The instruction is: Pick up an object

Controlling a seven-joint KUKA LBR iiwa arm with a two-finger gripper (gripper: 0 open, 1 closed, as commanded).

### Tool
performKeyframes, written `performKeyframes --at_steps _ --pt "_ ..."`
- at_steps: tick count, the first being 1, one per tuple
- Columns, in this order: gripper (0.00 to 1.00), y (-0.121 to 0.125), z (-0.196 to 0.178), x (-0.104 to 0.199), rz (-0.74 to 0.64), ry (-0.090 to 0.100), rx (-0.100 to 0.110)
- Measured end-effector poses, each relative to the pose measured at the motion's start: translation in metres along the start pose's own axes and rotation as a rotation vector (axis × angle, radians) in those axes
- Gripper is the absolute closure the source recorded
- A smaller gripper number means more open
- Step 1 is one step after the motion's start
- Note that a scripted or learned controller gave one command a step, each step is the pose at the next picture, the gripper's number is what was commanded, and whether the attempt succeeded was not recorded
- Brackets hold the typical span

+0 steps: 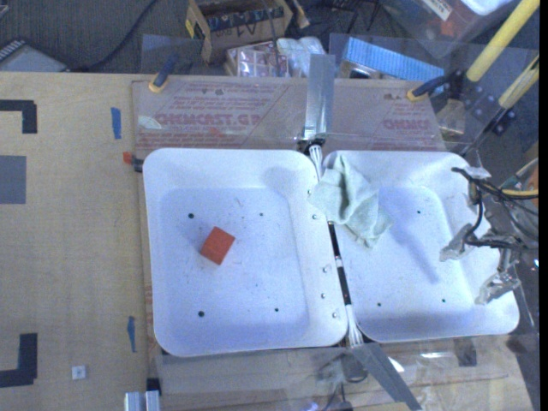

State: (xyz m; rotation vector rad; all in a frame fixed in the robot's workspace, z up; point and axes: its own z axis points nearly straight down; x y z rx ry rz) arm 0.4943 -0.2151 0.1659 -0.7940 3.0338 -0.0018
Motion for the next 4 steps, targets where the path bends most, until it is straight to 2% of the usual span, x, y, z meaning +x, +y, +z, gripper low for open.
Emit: performKeyframes --at_steps 1,2,3,4 --pt "0.0 -0.008 -0.01 0.001 -0.657 -0.002 0.0" --pt "0.0 -0.001 -0.113 0.015 -0.864 -0.001 -0.001" --pt "0.0 0.019 0.043 0.006 -1.221 0.0 -0.006" --pt "1.0 0.02 0.033 0.003 -1.219 -0.005 -0.004"
